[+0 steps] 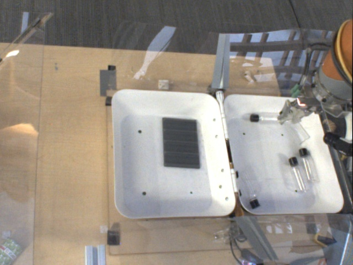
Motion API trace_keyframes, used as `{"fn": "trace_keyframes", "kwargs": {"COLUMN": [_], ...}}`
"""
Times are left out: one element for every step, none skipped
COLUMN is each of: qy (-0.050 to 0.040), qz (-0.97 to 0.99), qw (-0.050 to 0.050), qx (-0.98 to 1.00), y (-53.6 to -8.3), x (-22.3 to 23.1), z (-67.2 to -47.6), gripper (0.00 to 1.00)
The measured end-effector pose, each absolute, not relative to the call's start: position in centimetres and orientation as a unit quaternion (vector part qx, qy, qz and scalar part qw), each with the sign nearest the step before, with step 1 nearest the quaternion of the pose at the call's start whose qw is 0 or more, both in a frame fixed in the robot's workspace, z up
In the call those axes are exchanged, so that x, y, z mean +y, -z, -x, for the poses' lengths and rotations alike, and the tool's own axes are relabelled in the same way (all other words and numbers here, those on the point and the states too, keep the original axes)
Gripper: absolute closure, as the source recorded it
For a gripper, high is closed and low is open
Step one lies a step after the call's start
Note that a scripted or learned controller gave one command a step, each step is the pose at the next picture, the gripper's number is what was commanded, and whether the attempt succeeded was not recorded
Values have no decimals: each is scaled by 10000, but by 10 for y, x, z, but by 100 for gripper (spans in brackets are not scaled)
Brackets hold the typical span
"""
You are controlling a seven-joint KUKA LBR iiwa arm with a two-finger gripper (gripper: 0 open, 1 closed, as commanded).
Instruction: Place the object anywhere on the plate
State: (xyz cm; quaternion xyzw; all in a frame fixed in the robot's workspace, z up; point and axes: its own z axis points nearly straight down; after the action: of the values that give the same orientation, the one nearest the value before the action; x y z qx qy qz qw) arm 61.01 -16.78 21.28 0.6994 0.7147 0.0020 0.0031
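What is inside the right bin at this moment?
The right bin holds clear black-capped vials: one at the gripper, two lower down. A black piece sits near its front corner. The arm hides the far corner.

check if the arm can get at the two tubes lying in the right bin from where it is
Probably yes. The two tubes lie in the open on the floor of the right bin, with nothing over them. The gripper is above that same bin, by another tube near the far wall, so the path looks free.

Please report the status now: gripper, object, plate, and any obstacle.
Gripper at top of right bin, by a clear vial. Two vials lie apart. Dark plate in left bin, unobstructed.
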Motion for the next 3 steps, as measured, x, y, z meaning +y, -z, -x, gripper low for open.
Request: {"fn": "trace_keyframes", "kwargs": {"qy": [-17, -3, -19], "qz": [-7794, -8854, -9268], "qw": [20, 4, 3], "qx": [6265, 4648, 3754], "y": [-297, -285, -351], "x": [-98, -46, 63], "z": [-650, -623, -616], "gripper": [100, 100, 100]}}
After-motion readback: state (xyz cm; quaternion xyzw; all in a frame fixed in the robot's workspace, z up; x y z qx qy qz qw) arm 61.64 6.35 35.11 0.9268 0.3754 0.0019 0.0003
